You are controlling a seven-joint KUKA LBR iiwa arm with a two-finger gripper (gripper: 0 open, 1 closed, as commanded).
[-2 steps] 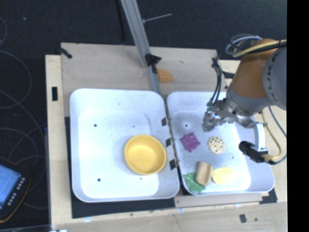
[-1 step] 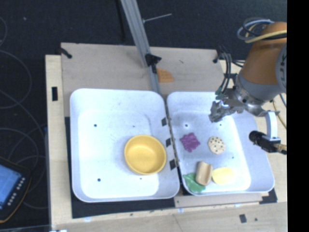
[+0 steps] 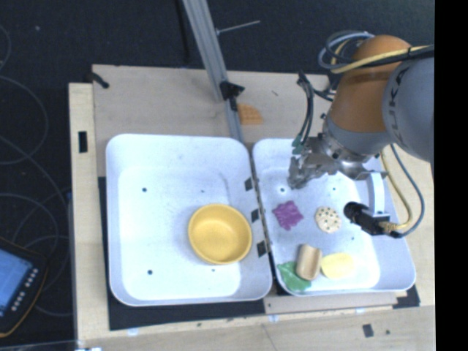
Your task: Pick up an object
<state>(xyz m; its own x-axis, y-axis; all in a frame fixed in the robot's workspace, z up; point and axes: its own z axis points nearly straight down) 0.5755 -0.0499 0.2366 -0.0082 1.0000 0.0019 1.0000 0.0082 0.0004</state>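
Front of the right bin (image 3: 391, 280): a green scrap (image 3: 291, 277), tan cylinder (image 3: 308, 261) and yellow lump (image 3: 337, 266). Further back, a purple block (image 3: 287, 214) and speckled ball (image 3: 327, 219). The gripper (image 3: 298, 178) hangs just beyond the purple block, apart from it, nothing between its fingers. Yellow bowl (image 3: 219, 233) in the left bin (image 3: 146, 167).

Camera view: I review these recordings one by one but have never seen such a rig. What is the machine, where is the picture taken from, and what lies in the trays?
The picture comes from one fixed camera above the bench, looking down at a slant. The grey and orange shape at right is a robot arm; its claw hangs over the right bin, and I see nothing between its fingers. That bin holds a purple block, a speckled round piece like a cookie, a tan cylinder, a yellow piece and something green partly under the cylinder. The left bin holds a yellow bowl.
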